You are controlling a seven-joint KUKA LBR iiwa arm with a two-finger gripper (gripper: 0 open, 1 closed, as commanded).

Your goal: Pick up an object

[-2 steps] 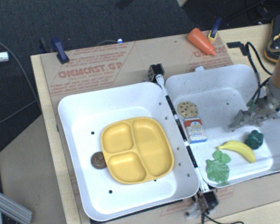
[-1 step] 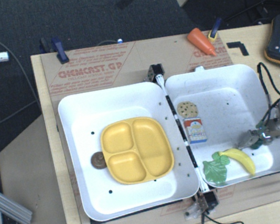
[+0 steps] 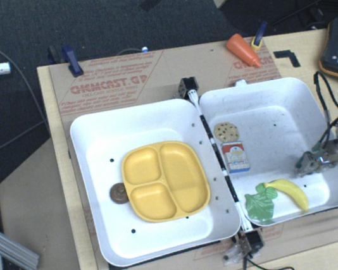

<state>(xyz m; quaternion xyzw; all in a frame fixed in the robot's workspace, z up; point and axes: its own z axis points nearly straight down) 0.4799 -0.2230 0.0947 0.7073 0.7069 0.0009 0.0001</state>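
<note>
**Arm low over the right bin, nothing in its grip**

The gripper (image 3: pixel 307 163) hangs at the right bin's (image 3: pixel 258 94) three o'clock side, fingers parted and holding nothing. At its seven o'clock, close by, lies the banana (image 3: pixel 291 192), with the green leaf (image 3: pixel 261 204) touching its left end. Toward ten o'clock sit the small carton (image 3: pixel 235 156) and the cookie (image 3: pixel 225 131). The left bin (image 3: pixel 99 175) holds a yellow divided plate (image 3: pixel 165 180), a brown disc (image 3: pixel 119 193) tucked at its nine o'clock edge.

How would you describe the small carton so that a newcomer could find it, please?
Look in the right bin, along its left wall beside the divider. The carton lies just below the round cookie and above the green leaf; it alone is boxy, white and red.
</note>
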